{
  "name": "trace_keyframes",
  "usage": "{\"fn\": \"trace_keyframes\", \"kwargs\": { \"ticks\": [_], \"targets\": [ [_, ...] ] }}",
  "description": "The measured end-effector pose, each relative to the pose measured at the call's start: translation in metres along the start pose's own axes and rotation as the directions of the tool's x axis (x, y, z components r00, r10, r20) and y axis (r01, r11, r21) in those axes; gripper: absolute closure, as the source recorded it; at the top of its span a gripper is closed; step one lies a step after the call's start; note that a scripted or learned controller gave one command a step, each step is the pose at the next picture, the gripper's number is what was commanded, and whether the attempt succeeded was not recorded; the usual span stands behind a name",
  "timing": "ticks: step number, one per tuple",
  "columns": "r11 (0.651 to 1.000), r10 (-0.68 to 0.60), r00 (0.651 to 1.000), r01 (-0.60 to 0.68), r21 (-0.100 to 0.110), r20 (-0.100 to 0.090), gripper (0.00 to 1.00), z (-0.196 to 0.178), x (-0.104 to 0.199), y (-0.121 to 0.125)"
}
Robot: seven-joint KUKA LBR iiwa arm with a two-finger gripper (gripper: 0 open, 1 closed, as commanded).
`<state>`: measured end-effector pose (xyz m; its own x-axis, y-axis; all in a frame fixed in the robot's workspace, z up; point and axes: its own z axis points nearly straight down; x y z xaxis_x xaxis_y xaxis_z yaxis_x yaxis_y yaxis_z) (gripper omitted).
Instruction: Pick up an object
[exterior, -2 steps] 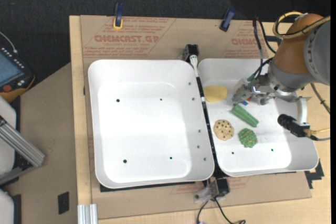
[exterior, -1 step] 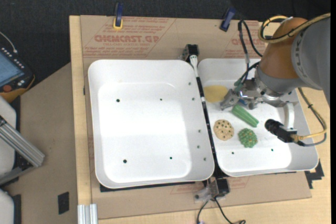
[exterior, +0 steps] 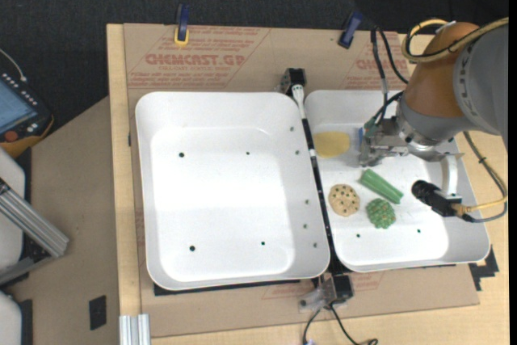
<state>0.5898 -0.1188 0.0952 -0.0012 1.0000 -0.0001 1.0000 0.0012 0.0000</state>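
Open floor across left bin [exterior: 218, 182]; cookie [exterior: 345, 199], green stick [exterior: 380, 185], green ball [exterior: 381, 213] together mid right bin [exterior: 404, 248].

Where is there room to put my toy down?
The left bin is bare all over. The right bin is crowded: yellow piece, cookie, green stick, bumpy green ball and the gripper. Only its front strip is free.

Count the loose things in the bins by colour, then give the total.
Green: 2, a stick and a broccoli floret
Yellow: 1, a flat piece
Tan with dark spots: 1, a cookie
Total: 4
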Motion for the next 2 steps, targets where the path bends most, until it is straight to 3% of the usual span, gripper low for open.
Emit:
{"fn": "trace_keyframes", "kwargs": {
  "ticks": [1,2],
  "targets": [
    [1.000,-0.006,1.000,0.006,-0.015,0.000,1.00,-0.133,0.049,0.000],
    [1.000,0.005,1.000,-0.005,0.005,-0.001,1.00,-0.133,0.032,-0.067]
  ]
}}
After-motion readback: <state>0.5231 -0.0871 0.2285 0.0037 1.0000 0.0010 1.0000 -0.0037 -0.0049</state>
